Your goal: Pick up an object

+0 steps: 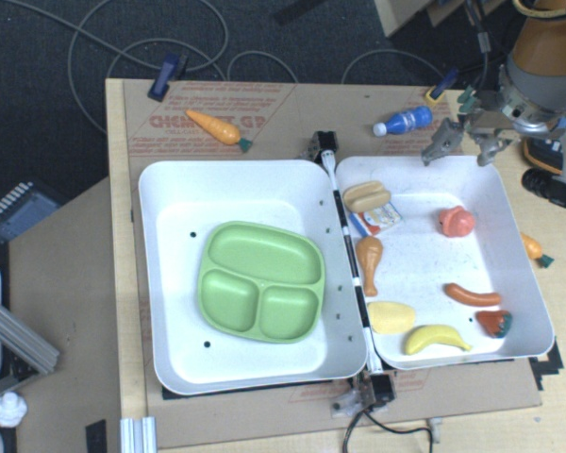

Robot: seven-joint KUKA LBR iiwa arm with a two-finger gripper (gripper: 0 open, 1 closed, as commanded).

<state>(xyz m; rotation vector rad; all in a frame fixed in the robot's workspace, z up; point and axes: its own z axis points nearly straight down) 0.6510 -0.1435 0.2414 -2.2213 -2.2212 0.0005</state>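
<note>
Camera view shows the end effector [463, 145] spread open and empty above the right bin's [509, 217] far rim, so every toy, the hot dog [473, 295] included, remains unpicked.

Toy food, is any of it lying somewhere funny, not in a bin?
Yes. A toy carrot lies on the cardboard behind the left bin, and a blue bottle lies on its side behind the right bin. Another small orange piece sits just outside the right bin's right rim.

Even, fairly bright overhead light falls on the tabletop [123, 253]; the white bins [170, 215] look slightly washed out, with soft shadows along their inner walls. Detail is mildly soft, the dark floor beyond the tabletop dim
</note>
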